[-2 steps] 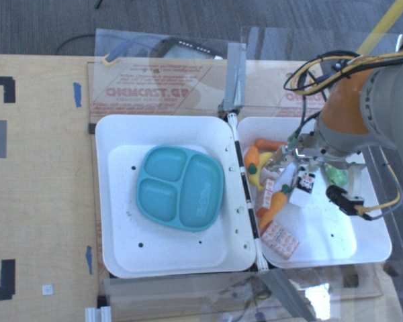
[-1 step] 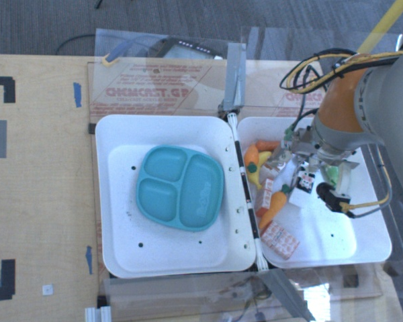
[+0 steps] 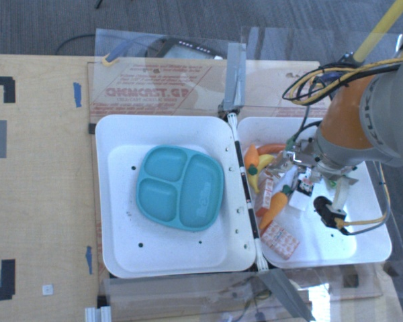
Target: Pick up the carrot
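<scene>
The pincer [image 3: 297,180], its grip state impossible to tell, hangs beside the carrot [image 3: 277,206], a likely light, stiff, smooth toy lying slantwise among clutter in the right bin [image 3: 373,243], best pinched across its thick middle.

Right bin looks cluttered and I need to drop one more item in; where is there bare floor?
Bare floor lies along the right bin's front-right corner, beyond the gripper. Its left side is crowded: carrot, other toy food and a packet. The left bin's margin around the teal plate is free.
</scene>
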{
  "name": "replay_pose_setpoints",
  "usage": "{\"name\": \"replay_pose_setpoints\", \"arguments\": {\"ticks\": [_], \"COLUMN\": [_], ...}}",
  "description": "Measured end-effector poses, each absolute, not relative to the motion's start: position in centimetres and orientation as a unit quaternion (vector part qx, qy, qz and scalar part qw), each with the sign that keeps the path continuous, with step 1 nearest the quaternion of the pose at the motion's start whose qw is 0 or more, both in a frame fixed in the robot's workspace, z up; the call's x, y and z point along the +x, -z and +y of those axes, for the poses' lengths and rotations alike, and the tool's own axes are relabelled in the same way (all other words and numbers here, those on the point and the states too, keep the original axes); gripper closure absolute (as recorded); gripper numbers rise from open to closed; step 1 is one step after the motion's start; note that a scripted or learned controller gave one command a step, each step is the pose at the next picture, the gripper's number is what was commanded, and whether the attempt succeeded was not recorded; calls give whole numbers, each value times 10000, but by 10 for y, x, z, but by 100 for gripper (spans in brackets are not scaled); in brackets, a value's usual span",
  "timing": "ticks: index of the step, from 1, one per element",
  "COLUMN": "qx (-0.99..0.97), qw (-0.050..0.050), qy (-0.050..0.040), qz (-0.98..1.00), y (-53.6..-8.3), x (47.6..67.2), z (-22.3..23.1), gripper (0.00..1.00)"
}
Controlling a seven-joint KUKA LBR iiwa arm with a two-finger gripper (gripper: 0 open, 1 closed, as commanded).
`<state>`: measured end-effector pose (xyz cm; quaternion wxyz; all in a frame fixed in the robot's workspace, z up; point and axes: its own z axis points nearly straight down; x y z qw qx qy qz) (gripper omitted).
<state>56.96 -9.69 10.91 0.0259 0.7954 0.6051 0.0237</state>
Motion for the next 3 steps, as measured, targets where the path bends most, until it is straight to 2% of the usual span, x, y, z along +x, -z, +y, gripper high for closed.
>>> {"name": "replay_pose_setpoints", "arguments": {"ticks": [1,2,3], "qx": [7631,7488,7454], "qw": [-15,-30,-32], "qy": [21,29,23], "qz": [6463,6628,6666], "y": [-181,-181,-130], "x": [573,528,536], "z": [-53,-18,-96], "gripper": [0,0,0]}}
